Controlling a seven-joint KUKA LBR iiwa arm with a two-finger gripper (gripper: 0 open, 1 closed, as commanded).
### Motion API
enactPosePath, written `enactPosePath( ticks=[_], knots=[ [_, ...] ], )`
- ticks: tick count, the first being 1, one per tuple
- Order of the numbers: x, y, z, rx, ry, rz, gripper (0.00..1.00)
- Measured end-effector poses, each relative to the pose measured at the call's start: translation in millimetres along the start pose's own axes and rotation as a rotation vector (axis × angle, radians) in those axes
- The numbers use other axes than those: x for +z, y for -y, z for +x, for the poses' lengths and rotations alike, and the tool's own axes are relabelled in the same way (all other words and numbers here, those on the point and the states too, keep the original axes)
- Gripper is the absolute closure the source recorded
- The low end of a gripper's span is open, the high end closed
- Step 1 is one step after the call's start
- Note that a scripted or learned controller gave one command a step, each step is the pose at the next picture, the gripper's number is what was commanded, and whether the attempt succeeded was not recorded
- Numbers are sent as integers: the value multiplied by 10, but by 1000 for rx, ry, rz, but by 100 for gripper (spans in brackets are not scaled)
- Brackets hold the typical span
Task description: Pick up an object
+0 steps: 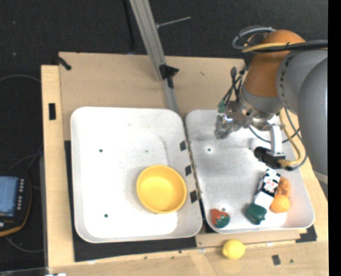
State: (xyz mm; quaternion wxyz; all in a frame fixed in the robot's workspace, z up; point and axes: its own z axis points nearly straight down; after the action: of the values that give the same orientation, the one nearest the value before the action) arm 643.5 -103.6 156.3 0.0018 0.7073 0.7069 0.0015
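The job is not done yet. The gripper (223,126) hangs over the top left part of the right bin (228,171), near the wall btw the two bins, and nothing shows in it. It's too small and blurry to say how it is set, so I can't tell that bit. All the things to pick sit far from it, down at the near end of the right bin: a red and green toy (218,217) in the bottom left corner, a dark green block (255,213) just beside a black and white box (267,187), and an orange fruit (281,202) touching that box on its right. The left bin (101,137) has a yellow bowl (161,188) in it. A yellow lemon (233,249) lies outside the bins on the desk (101,79), near the front edge. So what's left, I think: pick one thing, move the arm over to it, go down, grab it, lift it up. Basically the whole job is left to do.
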Motion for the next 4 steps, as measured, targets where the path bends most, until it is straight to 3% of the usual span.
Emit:
enactPosePath(
  ticks=[1, 2, 4],
  knots=[
    [-654, -16, -8, -2, 1, -4, 100],
    [-1031, -30, -22, -3, 0, -1, 100],
    [-941, -2, 811, -6, 0, 6, 100]
  ],
)
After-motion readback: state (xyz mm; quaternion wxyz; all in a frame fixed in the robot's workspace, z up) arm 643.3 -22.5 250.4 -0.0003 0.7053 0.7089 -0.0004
